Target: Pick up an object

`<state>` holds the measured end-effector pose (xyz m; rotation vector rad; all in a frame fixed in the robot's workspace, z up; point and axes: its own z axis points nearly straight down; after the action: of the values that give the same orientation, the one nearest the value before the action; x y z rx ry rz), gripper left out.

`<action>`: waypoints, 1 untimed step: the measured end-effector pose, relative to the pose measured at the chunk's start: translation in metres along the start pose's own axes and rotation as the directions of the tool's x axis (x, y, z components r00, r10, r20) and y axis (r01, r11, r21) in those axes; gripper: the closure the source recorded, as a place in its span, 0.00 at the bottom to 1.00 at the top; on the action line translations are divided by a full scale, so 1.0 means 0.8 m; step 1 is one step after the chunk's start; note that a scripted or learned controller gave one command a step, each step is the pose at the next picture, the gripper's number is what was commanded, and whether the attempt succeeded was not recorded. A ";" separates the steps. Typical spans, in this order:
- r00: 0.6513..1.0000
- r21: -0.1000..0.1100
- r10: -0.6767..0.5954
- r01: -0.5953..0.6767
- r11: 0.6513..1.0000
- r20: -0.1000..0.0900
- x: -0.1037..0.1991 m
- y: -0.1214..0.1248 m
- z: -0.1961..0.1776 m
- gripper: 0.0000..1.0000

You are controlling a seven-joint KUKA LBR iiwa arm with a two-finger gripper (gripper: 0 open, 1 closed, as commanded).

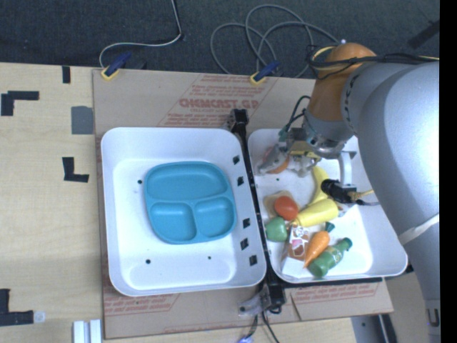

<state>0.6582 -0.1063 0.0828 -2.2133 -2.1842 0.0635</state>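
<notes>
From above, my claw [280,159] hangs low over the far left corner of the right bin [382,259], but whether it is wide or narrow I cannot tell. The smooth plastic toys lie nearer the camera than it: a round red tomato [286,207], a yellow bottle [318,210], a tapered orange carrot [317,245] and a green bottle [329,259]. The left bin [118,191] holds a glossy blue divided plate [189,201] with bare white floor around it
</notes>
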 end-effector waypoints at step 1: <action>1.000 -0.001 0.001 -0.001 1.000 0.002 0.001 0.000 0.000 0.00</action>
<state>0.6581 -0.1055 0.0828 -2.2156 -2.1842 0.0649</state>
